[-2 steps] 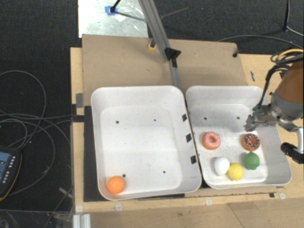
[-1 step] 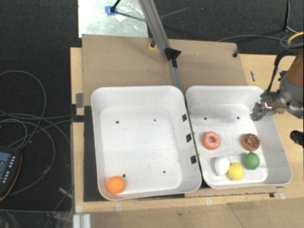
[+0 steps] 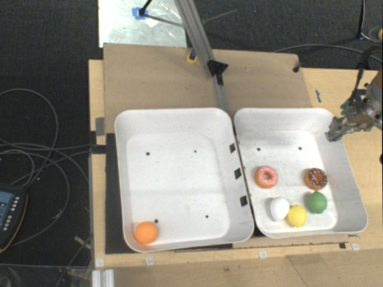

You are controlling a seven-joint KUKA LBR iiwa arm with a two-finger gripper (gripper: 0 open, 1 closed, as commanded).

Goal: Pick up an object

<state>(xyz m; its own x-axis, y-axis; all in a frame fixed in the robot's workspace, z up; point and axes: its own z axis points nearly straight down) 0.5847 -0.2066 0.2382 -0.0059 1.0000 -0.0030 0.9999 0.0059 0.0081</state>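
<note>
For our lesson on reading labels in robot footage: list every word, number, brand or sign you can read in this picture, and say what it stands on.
None can be read.
The handheld device at the left edge has a lit screen, too small and blurred to read.
The bins, the toy foods such as the pink doughnut, and the bench show no lettering.

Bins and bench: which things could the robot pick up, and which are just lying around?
For the job: pink donut, chocolate donut, white ball, lemon, green ball, orange.
Lying about: cables, handheld controller, metal pole.
</note>
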